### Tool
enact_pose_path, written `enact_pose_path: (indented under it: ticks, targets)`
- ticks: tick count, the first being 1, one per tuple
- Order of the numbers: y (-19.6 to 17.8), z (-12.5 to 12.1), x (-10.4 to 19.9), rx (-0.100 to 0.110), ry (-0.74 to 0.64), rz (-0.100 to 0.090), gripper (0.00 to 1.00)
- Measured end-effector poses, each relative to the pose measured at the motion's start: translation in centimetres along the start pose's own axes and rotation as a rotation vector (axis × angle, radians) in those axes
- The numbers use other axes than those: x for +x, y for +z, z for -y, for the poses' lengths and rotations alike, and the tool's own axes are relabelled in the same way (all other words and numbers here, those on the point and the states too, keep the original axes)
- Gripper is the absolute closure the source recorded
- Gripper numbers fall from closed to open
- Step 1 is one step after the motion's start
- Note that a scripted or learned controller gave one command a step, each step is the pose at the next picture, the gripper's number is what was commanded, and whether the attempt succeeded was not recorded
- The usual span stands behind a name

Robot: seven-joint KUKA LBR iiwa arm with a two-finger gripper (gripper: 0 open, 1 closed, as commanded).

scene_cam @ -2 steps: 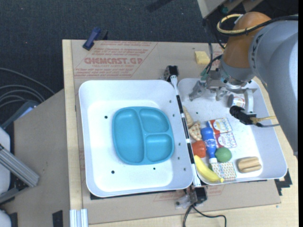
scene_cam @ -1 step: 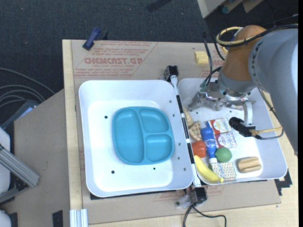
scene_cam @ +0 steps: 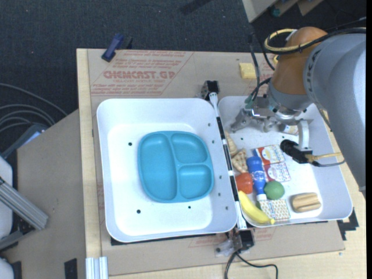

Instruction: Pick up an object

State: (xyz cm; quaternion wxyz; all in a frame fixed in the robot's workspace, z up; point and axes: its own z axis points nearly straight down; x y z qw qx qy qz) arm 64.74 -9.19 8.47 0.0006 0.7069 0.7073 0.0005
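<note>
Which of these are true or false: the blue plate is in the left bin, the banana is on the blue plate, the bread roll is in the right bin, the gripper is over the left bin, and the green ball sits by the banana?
1. The blue divided plate lies in the left bin. True.
2. The banana lies on the blue plate. False: it lies in the right bin, along its near left edge.
3. The bread roll is in the right bin. True.
4. The gripper is over the left bin. False: it is over the far end of the right bin.
5. The green ball sits near the banana. True.
</note>
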Motion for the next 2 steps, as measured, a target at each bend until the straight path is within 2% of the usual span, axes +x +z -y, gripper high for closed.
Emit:
enact_pose_path:
  ticks: [1, 2]
  targets:
    - [0.0, -1.9, -0.1, 0.0, -0.001, 0.0, 0.0]
    - [-1.1, -2.0, -0.1, -0.003, -0.002, 0.001, 1.0]
